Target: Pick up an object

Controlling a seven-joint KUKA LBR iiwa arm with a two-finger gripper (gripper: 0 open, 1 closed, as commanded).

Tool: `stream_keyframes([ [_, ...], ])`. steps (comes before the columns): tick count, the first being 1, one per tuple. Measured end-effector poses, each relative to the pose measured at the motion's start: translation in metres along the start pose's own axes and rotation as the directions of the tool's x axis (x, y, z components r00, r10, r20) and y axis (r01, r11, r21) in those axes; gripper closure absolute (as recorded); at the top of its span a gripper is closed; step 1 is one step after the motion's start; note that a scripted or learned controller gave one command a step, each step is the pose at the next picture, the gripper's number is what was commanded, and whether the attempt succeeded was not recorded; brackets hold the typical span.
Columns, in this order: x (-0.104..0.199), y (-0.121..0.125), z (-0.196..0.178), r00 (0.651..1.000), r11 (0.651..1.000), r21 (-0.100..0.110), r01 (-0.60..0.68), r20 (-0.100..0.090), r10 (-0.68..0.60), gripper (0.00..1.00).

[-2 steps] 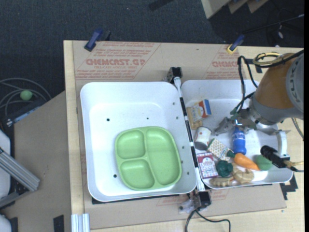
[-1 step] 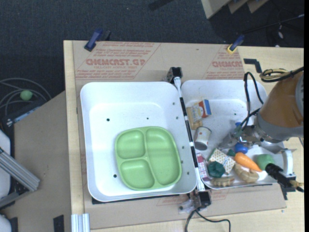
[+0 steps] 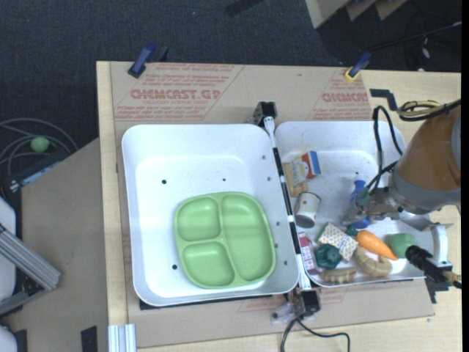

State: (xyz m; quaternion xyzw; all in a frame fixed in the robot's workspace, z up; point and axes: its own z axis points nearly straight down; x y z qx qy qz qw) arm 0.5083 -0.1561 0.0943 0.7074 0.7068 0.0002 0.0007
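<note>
The hand (image 3: 360,215), its grip impossible to tell, was poised by the light, smooth, slippery orange plastic carrot (image 3: 376,244), best pinched mid-body.

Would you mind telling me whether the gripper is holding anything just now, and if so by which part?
It cannot be told. The gripper is low in the right bin, just above the toy carrot, with nothing visibly held.

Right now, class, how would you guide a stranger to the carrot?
Find the right-hand white bin, the cluttered one. Look to its near right corner, just below the robot's hand. The carrot lies there slanted, the only bright orange piece, between a green block and a checkered packet.
</note>
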Motion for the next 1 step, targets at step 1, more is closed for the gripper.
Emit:
stream_keyframes([
  [1, 0.0942, 0.0188, -0.0908, 1.0, 1.0, -0.001, 0.003, -0.002, -0.003, 1.0],
])
